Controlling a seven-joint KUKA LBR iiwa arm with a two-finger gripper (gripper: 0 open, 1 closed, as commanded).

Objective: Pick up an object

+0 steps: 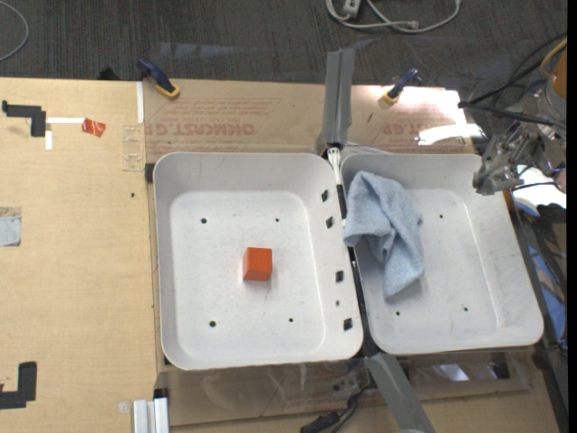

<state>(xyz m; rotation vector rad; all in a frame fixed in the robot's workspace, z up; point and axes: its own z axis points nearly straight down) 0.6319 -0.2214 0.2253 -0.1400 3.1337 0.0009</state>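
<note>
Here's the orange-red cube [258, 263], sitting flat on the floor of the left bin [180, 332], a touch below and left of that bin's middle, with bare white floor all round it and nothing touching it. By the look of things the pick has not started: the cube rests on the bin floor, nothing grips it, so reaching, closing and lifting all appear left to do. Room is generous here; the cube stands well apart from every wall of the left bin, so a descent from above looks unobstructed on all sides. To the cube's right, past the ridge where the two bins meet, the right bin [505, 332] holds a crumpled light-blue cloth [389, 233], bunched against that shared ridge and trailing down toward the bin's middle; it is the other candidate, though it hugs the wall. Far to the cube's right and higher up, the gripper [494, 174] hangs over the right bin's outer rim, well apart from cube and cloth alike. Whether its jaws are spread or pressed together I cannot tell; the view is too cluttered with cables there. To reach the cube it would likely have to cross the cloth and the ridge.
</note>
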